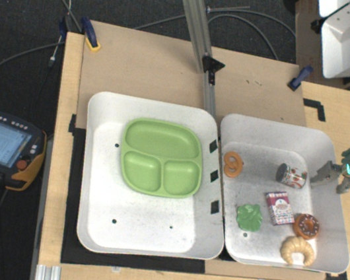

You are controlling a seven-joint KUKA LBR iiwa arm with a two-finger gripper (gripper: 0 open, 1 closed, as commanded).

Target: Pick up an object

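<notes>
1. Nearest the viewer, at the front of the right bin, a tan croissant lies against the front wall. Just behind it sits a chocolate doughnut.
2. Left of those, a leafy green toy lies flat, with a small pink carton just beside it. All these pieces lie loose and apart from one another, probably scattered so that any one can be taken alone.
3. In the left bin, a light green divided plate rests flat near the middle; its three compartments hold nothing.
4. Farther back in the right bin, an orange ring-shaped pretzel lies near the inner wall. A small can lies on its side, well apart from the pretzel.
5. At the right bin's far right edge, the gripper hangs just beside the can. Its two dark fingers stand spread apart, with nothing between them and nothing touched.
6. No object is yet lifted. The can looks the likeliest target, being closest to the spread fingers.
7. Beyond the bins, a metal post slants across the tan bench.
</notes>
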